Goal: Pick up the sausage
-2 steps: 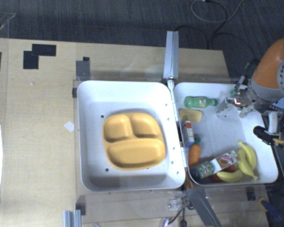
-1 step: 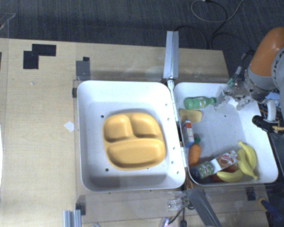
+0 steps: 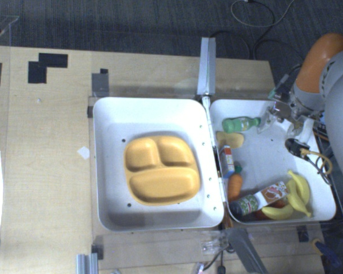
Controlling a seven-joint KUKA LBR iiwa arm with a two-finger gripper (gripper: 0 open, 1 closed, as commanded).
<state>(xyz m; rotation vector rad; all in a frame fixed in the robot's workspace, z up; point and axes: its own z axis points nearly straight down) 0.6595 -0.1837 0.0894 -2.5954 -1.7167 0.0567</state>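
Observation:
The right bin (image 3: pixel 257 153) holds the loose items. At its front, a dark red-brown piece (image 3: pixel 279 203) that may be the sausage peeks out between a red-labelled bottle (image 3: pixel 262 197) and the bananas (image 3: pixel 297 197); most of it is hidden. My gripper (image 3: pixel 276 114) hangs over the bin's back right corner, just right of a green bottle (image 3: pixel 240 123) and far from the red-brown piece. Nothing shows between its fingers.
A yellow divided plate (image 3: pixel 160 167) lies in the left bin (image 3: pixel 111 153). Along the right bin's left wall sit a pale yellow item (image 3: pixel 231 140), a small tube (image 3: pixel 227 160) and a carrot (image 3: pixel 234 186). A black cable (image 3: pixel 308 152) hangs by the right rim.

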